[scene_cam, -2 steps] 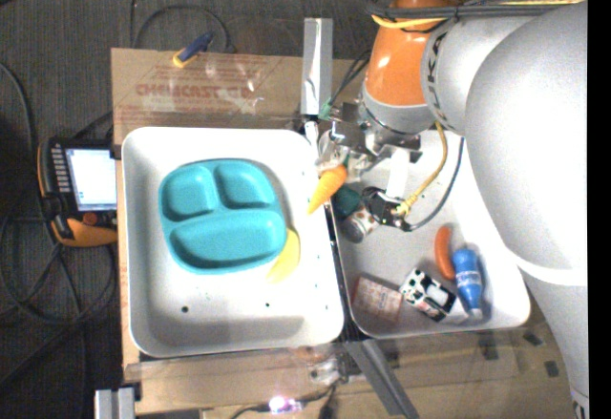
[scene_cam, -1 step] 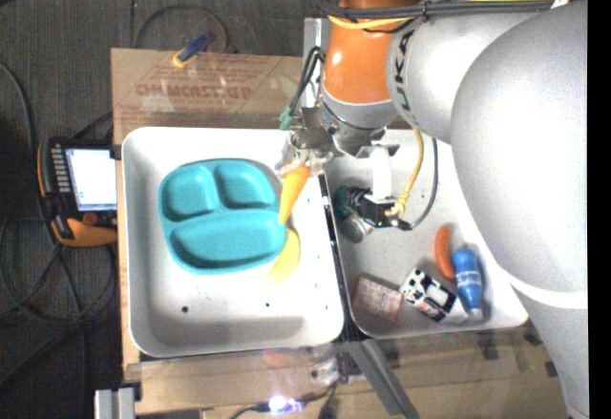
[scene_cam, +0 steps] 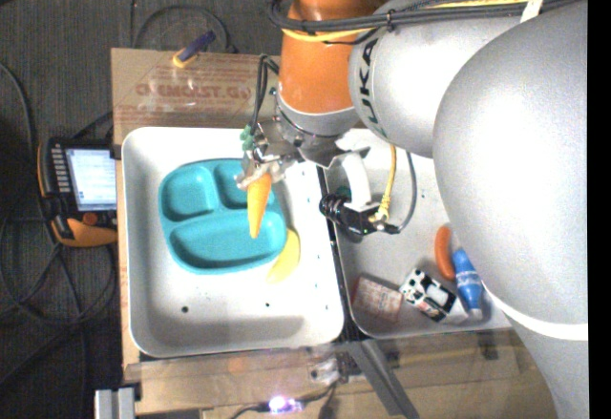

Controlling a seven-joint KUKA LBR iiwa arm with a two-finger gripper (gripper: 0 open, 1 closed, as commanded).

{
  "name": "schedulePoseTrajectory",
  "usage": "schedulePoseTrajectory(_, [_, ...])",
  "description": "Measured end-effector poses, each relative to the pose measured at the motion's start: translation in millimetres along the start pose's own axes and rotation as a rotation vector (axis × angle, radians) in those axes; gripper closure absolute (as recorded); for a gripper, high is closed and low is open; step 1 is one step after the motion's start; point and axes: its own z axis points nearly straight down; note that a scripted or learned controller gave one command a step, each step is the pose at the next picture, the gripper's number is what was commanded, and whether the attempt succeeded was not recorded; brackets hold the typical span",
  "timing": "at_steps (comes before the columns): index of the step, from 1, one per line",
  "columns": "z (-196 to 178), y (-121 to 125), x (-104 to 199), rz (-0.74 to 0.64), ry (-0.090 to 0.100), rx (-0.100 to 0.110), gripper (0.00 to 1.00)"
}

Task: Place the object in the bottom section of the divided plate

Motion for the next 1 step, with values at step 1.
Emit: schedulePoseTrajectory(1, [0.1, 0.0, 0.2, 0.000, 0.001, 0.000, 0.00])
